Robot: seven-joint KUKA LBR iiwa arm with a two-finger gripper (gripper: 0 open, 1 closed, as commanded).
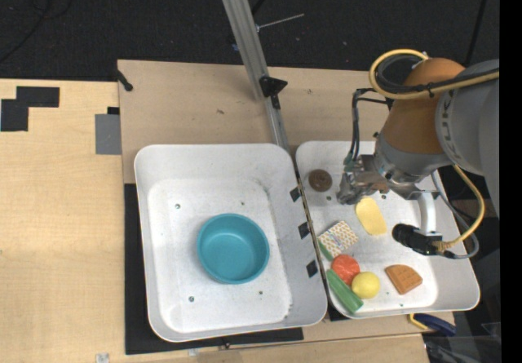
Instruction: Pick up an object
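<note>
My gripper (353,189) hangs low over the back left part of the right bin (457,292), under the grey wrist and orange band. A pale yellow block (371,216) lies just in front of it, touching or nearly touching the gripper's lower end; I cannot tell which. A brown round piece (320,180) sits to the gripper's left. Further forward lie a checkered waffle-like piece (338,236), a red tomato (346,266), a yellow lemon (366,285), a green cucumber (345,294) and a brown bread slice (403,278).
The left bin (163,190) holds a teal bowl (233,248). A slanted metal rail (249,35) rises behind the bins. A black cable end (414,238) and yellow hoses (469,223) hang off the arm over the right bin's right side.
</note>
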